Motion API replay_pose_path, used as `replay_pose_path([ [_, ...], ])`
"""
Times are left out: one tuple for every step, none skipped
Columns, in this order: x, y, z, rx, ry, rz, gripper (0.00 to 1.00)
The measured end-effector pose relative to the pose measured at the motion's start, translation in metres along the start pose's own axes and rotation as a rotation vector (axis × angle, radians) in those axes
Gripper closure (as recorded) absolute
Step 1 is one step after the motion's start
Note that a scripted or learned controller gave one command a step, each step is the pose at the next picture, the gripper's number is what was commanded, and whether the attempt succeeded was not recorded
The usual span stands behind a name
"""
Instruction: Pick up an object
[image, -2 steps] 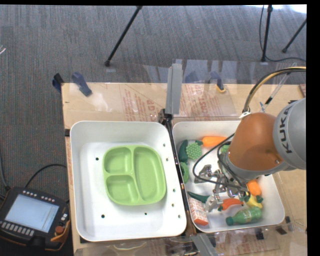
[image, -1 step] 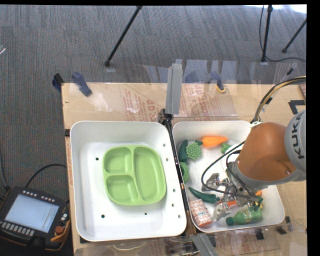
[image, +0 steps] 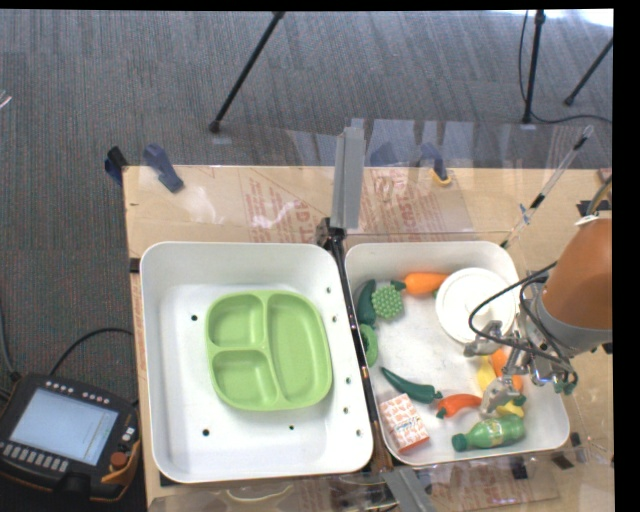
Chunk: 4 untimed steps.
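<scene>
1. Near edge of right bin (image: 545, 285): green bottle (image: 488, 433), small carton (image: 404, 421).
2. Gripper (image: 505, 385) low over yellow-orange toy food (image: 487, 375) — finger state cannot be determined.
3. Farther: white plate (image: 466, 300), carrot (image: 428, 283).
4. Left bin (image: 160, 300) — green divided tray (image: 268, 350).

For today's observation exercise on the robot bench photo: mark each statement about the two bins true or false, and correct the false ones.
1. The green divided plate lies in the left bin. True.
2. The white round plate lies in the left bin. False: it lies in the right bin.
3. The gripper is over the right bin. True.
4. The green bottle stands upright. False: it lies on its side near the right bin's front edge.
5. The small carton lies in the right bin's front left corner. True.
</scene>
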<state>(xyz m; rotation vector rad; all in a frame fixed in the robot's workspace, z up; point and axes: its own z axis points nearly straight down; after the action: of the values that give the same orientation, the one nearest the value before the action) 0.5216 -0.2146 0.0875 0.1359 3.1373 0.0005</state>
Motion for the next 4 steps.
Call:
replay_pose_path([
  [-0.001, 0.002, -0.009, -0.002, -0.001, -0.005, 1.00],
  [-0.001, 0.003, -0.009, -0.002, 0.000, -0.005, 0.00],
  [-0.002, 0.004, -0.019, -0.002, -0.003, -0.010, 1.00],
  [-0.011, 0.003, 0.001, -0.001, 0.000, 0.215, 1.00],
])
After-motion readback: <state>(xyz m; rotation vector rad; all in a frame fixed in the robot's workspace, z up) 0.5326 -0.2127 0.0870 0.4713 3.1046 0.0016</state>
